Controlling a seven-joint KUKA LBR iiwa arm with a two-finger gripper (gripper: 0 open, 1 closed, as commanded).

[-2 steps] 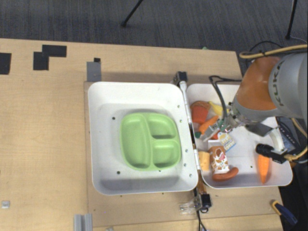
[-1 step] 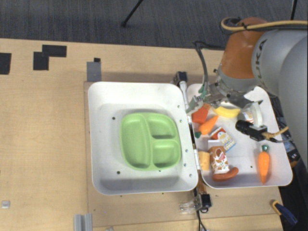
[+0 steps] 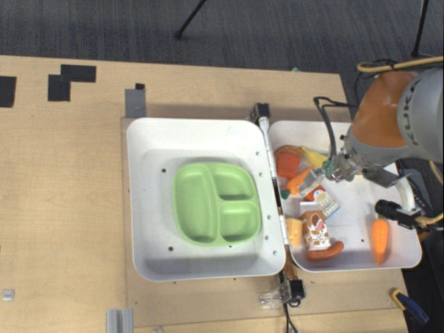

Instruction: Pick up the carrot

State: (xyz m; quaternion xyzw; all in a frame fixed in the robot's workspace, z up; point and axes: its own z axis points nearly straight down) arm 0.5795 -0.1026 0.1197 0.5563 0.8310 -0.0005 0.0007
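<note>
Orange carrot lies in the right bin's near-right corner. The gripper, spread or pressed together I cannot tell, hangs mid-bin and may grab the orange toy instead.

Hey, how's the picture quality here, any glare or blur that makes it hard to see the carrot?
Camera view: even, soft light, with only faint shadows inside the white bins; mild glare on the green divided plate; the carrot reads clearly, while the hand is small and slightly soft, so its detail is hard to make out.
</note>
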